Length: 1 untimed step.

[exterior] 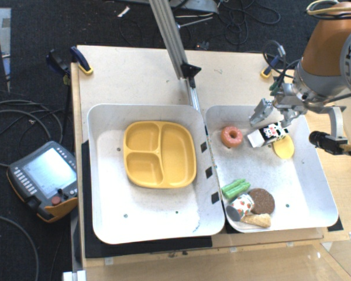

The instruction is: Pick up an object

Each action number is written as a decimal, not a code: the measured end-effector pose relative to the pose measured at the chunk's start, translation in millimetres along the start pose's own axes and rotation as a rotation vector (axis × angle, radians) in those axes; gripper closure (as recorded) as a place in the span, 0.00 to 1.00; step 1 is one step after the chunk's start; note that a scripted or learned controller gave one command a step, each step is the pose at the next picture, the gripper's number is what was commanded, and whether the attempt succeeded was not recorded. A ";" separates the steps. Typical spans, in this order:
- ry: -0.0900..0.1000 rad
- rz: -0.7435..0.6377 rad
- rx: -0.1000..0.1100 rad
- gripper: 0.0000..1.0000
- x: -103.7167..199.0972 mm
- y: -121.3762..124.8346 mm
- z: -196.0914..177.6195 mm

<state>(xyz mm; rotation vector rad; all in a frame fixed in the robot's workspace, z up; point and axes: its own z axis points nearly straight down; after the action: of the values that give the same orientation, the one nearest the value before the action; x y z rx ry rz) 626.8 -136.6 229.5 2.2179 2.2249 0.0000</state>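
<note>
My gripper (275, 117) hangs over the far part of the right bin (316, 186), its fingers spread open with nothing between them. Just below it in the view lies a white and black block (267, 134), and a yellow piece (284, 148) rests against that block's right side. A pink donut (231, 136) sits to the left of the block. At the bin's near left corner lie a green piece (236, 187), a brown round cookie (262, 200), a small white patterned object (243, 205) and a tan wedge (255, 219).
The left bin (105, 204) bears a yellow divided plate (160, 154). A slanted metal pole (169, 31) ends at the far edge between the bins. A teach pendant (44, 180) lies on the floor to the left. Clamps (76, 60) grip the bench's far corners.
</note>
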 end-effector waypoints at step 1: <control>0.000 0.000 0.000 0.00 0.0 0.0 0.0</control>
<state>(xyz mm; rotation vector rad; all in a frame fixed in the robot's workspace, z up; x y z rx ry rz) 626.8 -136.6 229.5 2.2175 2.2249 -0.0004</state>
